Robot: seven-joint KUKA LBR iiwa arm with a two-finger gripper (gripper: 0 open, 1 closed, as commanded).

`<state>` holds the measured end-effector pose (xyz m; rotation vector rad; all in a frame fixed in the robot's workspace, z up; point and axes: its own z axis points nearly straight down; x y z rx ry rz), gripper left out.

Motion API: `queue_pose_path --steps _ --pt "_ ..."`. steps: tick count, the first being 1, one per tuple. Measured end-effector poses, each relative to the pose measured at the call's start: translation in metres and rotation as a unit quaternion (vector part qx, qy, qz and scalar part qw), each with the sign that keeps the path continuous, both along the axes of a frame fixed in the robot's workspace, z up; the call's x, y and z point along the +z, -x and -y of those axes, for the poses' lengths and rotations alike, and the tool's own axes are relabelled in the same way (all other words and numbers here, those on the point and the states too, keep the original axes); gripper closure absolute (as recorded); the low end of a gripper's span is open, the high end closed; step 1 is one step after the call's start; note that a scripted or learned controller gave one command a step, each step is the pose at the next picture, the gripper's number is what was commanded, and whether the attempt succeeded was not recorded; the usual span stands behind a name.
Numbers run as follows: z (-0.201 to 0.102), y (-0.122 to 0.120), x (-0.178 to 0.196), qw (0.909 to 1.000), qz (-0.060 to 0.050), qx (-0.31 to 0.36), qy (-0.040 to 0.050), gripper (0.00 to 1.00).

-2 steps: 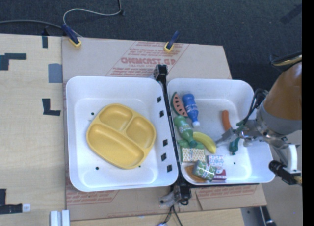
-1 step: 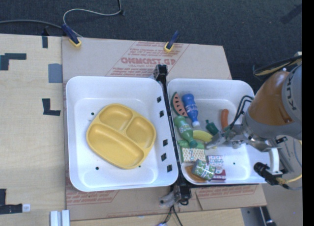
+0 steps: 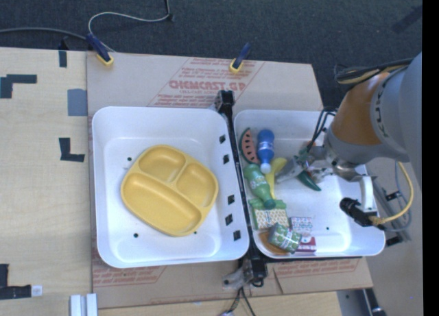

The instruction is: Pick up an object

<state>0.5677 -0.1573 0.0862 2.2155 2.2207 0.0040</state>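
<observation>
Bench: brown cardboard sheet (image 3: 199,81) with red print under both bins; pale wood surface to the left with dark tape marks; dark carpet beyond the far edge.
Arm: grey, orange band above the wrist (image 3: 357,112), coming in from the right and bent down over the right bin.
Left bin (image 3: 110,171): shallow, white, holds one item only.
Right bin (image 3: 346,236): shallow, white, touching the left bin along a black-clipped seam; its things crowd the left side and near corner.
Tray (image 3: 169,188): yellow, three compartments, flat in the middle of the left bin, turned at an angle to the walls.
Bottle (image 3: 265,147): blue with a white cap, lying near the far left of the right bin.
Green bottle (image 3: 259,183): just below the blue one, lying lengthwise along the left wall.
Melon slice (image 3: 248,143): red and green toy, beside the blue bottle, against the left wall.
Packets (image 3: 288,232): small printed packs heaped in the near left corner, overlapping.
Gripper (image 3: 306,169): low in the middle of the right bin, next to a yellow piece (image 3: 278,166) and a dark green piece (image 3: 310,181).
Fingers: cannot tell whether apart or together; nothing seen held between them.
Clamps: two yellow and blue (image 3: 101,51) on the cardboard's far edge.
</observation>
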Motion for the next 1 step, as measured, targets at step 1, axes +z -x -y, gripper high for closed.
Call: queue_pose_path --steps 1 --pt "0.0004 0.0004 0.0095 1.0000 -0.001 0.000 0.0003 1.00"
